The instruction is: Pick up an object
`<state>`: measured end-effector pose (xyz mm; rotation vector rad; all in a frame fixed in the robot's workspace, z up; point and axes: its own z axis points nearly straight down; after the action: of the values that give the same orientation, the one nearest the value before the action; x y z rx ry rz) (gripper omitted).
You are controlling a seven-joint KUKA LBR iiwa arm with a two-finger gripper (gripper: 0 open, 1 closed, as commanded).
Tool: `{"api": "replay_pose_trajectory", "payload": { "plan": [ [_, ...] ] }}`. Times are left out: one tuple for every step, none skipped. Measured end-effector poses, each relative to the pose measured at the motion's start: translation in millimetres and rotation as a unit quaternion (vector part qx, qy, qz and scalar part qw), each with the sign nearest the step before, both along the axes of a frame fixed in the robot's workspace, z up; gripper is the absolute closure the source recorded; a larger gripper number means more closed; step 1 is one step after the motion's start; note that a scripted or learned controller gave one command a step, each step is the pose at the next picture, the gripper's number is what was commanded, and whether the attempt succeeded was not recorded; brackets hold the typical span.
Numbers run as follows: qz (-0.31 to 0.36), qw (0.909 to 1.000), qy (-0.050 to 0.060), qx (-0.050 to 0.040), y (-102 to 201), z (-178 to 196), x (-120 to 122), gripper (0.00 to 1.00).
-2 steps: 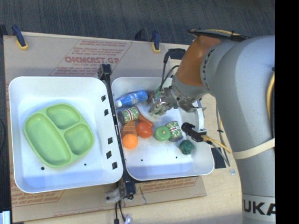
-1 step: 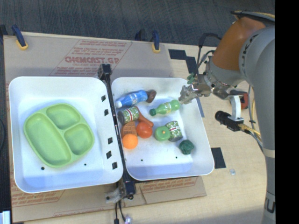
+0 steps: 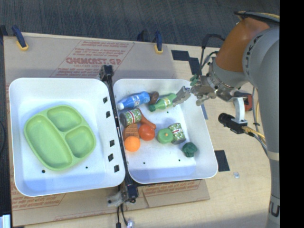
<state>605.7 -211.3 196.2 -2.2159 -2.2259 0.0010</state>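
a: where's the nearest thing to pick?
b: a small green bottle (image 3: 164,102) lies on its side just left of the pincer (image 3: 184,93), whose tips hang over the top right part of the right bin (image 3: 202,165). i cannot tell how the pincer stands, and nothing shows between its tips

a: what else lies past it?
b: further left of the pincer a blue bottle (image 3: 133,100) with a glossy label, and left and below it a labelled can (image 3: 131,116), an orange ball (image 3: 132,144), a red tomato-like piece (image 3: 147,132), a round green piece (image 3: 164,136), a second can (image 3: 177,132) and a dark green knobbly lump (image 3: 189,149)

a: and the surface?
b: smooth white plastic bins joined by a black hinge strip (image 3: 114,122); far left of the pincer the left bin (image 3: 21,94) holds a pale green plate (image 3: 59,137) with three compartments. both rest on printed brown cardboard (image 3: 90,56) on a tan bench (image 3: 237,184), with dark carpet (image 3: 118,8) beyond
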Motion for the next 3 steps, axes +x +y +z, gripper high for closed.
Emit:
{"api": "replay_pose_trajectory", "payload": {
  "plan": [
    [0.000, 1.0000, 0.001, 0.0002, 36.2, -104.3, -47.2, 0.00],
    [0.003, 1.0000, 0.001, -0.0004, 36.0, -93.6, -46.3, 1.00],
    [0.003, 1.0000, 0.001, -0.0005, 36.1, -93.7, -46.3, 0.00]
  ]
}}
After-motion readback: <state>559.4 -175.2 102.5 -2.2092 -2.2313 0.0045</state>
